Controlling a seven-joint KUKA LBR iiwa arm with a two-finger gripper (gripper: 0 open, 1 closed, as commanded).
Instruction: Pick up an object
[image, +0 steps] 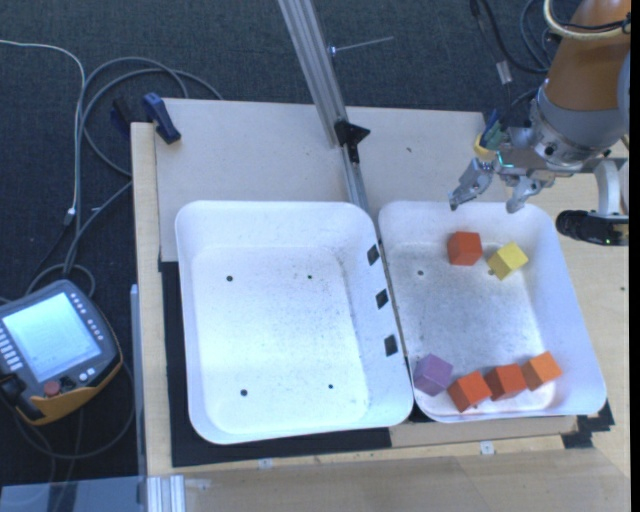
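My gripper (490, 198) hangs open and seemingly empty above the right bin's (570, 300) far rim, nothing picked yet, the orange cube (464, 248) lying just below it.

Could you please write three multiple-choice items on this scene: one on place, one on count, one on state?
1. Where is the yellow block?
A. left bin
B. right bin
C. bench

2. How many orange blocks lie in the right bin?
A. two
B. three
C. four

3. How is the hand?
A. open, holding nothing
B. shut on a block
C. resting on the purple block

Answers: 1 B, it lies near that bin's far edge. 2 C, one by the yellow block, three along the near edge. 3 A, its fingers are spread above the far rim.
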